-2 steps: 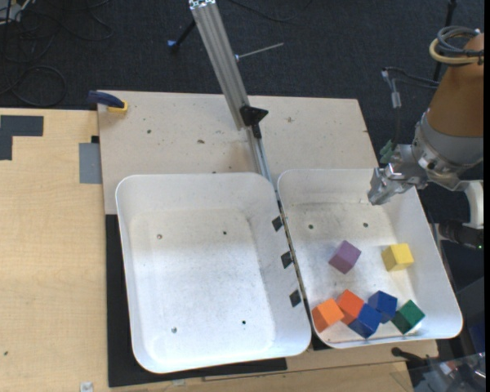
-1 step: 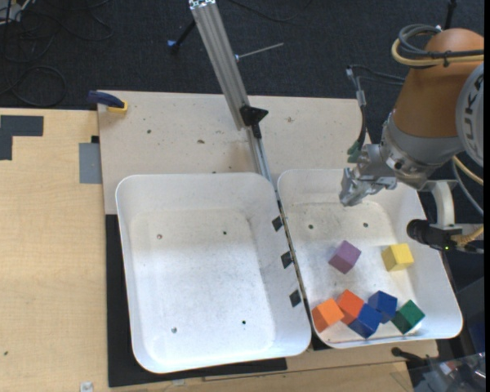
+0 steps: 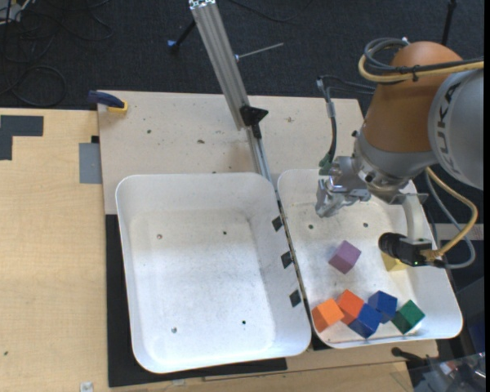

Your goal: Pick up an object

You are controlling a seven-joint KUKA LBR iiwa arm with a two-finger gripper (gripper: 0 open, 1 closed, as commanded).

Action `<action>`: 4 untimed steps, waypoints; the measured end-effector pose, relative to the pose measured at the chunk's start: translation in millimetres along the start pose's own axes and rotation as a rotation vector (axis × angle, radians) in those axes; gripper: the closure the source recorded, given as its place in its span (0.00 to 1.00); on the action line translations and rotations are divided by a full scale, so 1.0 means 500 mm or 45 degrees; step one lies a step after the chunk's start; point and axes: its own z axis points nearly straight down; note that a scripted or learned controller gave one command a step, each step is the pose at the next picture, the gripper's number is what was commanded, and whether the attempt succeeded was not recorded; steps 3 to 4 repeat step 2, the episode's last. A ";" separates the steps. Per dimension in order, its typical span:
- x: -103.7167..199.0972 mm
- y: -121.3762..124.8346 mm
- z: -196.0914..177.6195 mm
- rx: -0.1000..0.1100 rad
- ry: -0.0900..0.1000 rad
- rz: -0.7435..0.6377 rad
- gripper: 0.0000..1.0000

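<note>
Camera view: fixed overhead, slanted; two white bins side by side at mid-frame.
Arm: grey with an orange band, reaching in from the right edge of the frame.
Gripper [image 3: 336, 196]: hangs over the upper part of the right bin [image 3: 449, 321]; nothing visible between it and the bin floor.
Finger state: cannot tell, the metal tip is too small and blurred.
Purple cube [image 3: 344, 256]: alone at the middle of the right bin, below and slightly right of the gripper, apart from it.
Cluster: two orange cubes [image 3: 339, 309], two blue cubes [image 3: 374, 311] and a green cube [image 3: 408, 316], packed touching along the lower edge of the right bin.
Yellow piece [image 3: 392, 261]: partly hidden by a black part at the bin's right side.
Left bin [image 3: 147, 188]: sits left of the divider.
Likely target: purple cube, nearest and isolated.
Risk 1: descent off-centre could nudge the tilted purple cube aside rather than straddle it.
Risk 2: in the cluster, the tip may land on neighbours, wedge, or lift nothing.
Risk 3: the dangling cable could snag near the bin rim.
</note>
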 end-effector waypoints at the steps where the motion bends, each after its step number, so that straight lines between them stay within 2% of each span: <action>1: 0.107 -0.009 0.035 0.001 0.000 -0.002 1.00; 2: 0.212 -0.013 0.059 0.002 0.000 -0.001 1.00; 4: 0.212 -0.013 0.059 0.002 0.000 -0.001 1.00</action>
